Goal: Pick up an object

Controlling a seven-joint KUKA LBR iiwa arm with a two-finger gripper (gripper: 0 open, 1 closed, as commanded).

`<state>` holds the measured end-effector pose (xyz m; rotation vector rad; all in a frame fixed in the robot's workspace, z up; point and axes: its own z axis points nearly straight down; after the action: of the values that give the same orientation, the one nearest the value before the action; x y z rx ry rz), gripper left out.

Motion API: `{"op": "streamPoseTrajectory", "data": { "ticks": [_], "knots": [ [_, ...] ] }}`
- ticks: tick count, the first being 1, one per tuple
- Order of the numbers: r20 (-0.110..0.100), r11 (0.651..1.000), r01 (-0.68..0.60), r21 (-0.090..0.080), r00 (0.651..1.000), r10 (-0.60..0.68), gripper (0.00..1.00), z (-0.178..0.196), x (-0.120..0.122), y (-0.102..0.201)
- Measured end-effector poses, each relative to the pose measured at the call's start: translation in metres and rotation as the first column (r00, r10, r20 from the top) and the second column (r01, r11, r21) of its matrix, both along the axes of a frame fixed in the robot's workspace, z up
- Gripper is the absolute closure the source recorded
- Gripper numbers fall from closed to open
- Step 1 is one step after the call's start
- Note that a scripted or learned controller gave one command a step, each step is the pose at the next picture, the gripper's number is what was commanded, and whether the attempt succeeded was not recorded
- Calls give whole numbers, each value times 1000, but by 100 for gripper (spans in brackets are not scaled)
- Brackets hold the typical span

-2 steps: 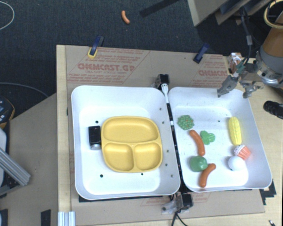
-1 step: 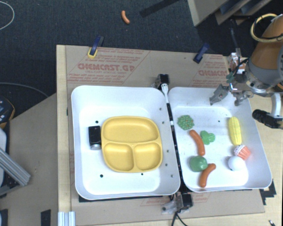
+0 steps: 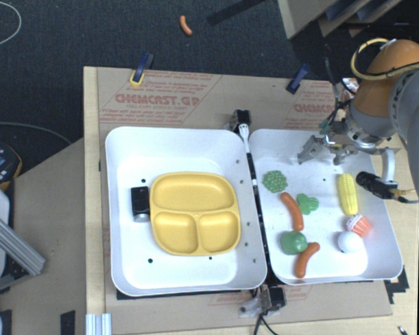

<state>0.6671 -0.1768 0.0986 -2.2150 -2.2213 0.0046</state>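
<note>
Camera view, and the arm [image 3: 387,87] comes in at the upper right of the frame, its gripper [image 3: 325,148] hanging over the top part of the right bin [image 3: 383,262] with the two fingers [image 3: 307,152] splayed apart and nothing between them. All the pickable pieces lie lower in the frame than the gripper. Nearest is the green broccoli [image 3: 274,179], just below and a little left of the fingertips, lying by itself. Below that the sausage [image 3: 293,210] runs on a slant from upper left to lower right, with a small green piece [image 3: 307,203] touching its right side. Over to the right the corn [image 3: 347,193] lies with its long axis nearly straight up and down the frame, below and right of the gripper. Lower still sit a green pepper [image 3: 293,242], a carrot [image 3: 306,259], a white egg [image 3: 347,242] and a strawberry-like piece [image 3: 359,225]. The left bin [image 3: 118,215] holds a yellow tray [image 3: 194,212] and a black block [image 3: 140,201], well apart from the gripper. My call: the broccoli is the short trip, a small move down-frame and leftward, and being roundish it asks for no special finger alignment, unlike the corn or sausage.
</note>
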Motion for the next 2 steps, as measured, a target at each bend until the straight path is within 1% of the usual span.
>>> {"op": "streamPoseTrajectory", "data": {
  "ticks": [1, 2],
  "knots": [
    [2, 1000, 0, -1, 1000, 0, 0, -15, 0, 1],
    [7, 1000, -1, -3, 1000, 1, 100, -2, 1, 1]
  ]
}}
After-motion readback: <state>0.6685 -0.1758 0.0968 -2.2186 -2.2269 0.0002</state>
